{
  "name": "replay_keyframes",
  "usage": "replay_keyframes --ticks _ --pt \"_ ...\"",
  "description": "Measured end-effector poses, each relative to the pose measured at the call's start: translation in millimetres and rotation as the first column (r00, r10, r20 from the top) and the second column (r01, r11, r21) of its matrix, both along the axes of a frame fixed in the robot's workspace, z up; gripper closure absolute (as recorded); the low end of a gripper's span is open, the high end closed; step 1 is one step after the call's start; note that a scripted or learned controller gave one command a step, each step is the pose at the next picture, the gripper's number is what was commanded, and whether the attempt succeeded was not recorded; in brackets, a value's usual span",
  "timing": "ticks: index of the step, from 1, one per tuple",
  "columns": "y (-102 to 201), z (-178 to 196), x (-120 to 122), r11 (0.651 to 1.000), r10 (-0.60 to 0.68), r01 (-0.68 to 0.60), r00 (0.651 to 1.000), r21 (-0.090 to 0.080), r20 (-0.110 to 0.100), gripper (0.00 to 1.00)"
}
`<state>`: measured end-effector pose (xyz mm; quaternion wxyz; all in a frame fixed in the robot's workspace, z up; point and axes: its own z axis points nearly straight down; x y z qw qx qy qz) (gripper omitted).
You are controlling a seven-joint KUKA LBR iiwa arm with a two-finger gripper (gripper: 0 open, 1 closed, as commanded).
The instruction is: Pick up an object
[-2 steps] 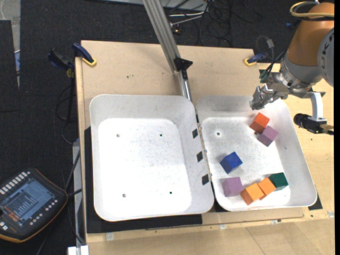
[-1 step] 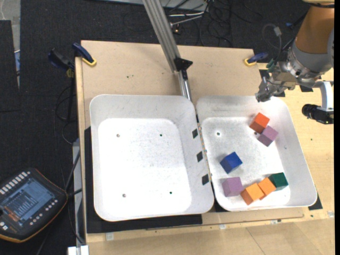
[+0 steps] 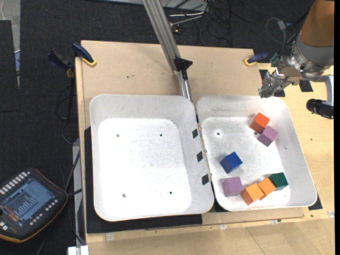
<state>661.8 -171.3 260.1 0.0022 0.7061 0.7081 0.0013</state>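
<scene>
The picking up has not been done yet. All the blocks lie on the floor of the right bin, and I see none of them up in the air.

The gripper is in the upper right of the frame, above the top edge of that bin. It looks small and dark here, and I cannot tell how it is set. Nothing shows under it or in it (no block is close enough for that).

The nearest blocks are the orange block and the light purple block. They touch each other, the orange one above the purple one in the frame. Both sit a little below the gripper, near it but apart from it.

The blue block sits alone near the middle of the right bin, lower and to the left of the gripper. It has free room all round it, so I think it may be the easiest one to grab.

At the bottom of the bin is a row: a purple block, a second orange block and a green block. They are well apart from the gripper.

The left bin has no blocks in it.

What is left, I think, is nearly the whole job: go over a block, go down, close on it and lift.
</scene>
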Motion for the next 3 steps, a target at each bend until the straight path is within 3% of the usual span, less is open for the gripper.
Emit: replay_keyframes --ticks 1,3 --pt "46.4 0.6 2.7 1.0 0.005 -0.005 1.0 0.002 -0.004 1.0" --pt "155.8 -9.2 -15.0 1.0 0.006 -0.006 1.0 0.003 -0.006 1.0"
